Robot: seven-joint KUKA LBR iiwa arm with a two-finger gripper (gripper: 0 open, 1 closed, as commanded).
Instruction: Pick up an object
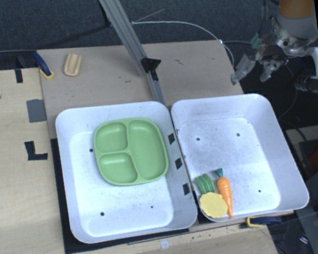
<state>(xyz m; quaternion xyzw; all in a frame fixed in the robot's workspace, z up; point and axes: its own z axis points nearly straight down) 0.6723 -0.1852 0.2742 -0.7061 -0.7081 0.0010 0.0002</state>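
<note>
Gripper (pixel 254 69) parked off the right bin's (pixel 265 138) far corner, fingers spread and holding nothing, presumably to keep the carrot (pixel 225 194) and yellow disc (pixel 213 205) at the bin's near-left corner unobstructed.

The arm (pixel 296 1) enters at the upper right corner, above the right bin (pixel 273 114). Its upper part is an orange band, smooth and rounded. Below the band sits a pale grey, ring-shaped wrist section. From there a cluster of dark and light grey metal parts forms the claw (pixel 254 68), with thin dark cables looping beside it. A white block shows just right of the wrist.
</note>
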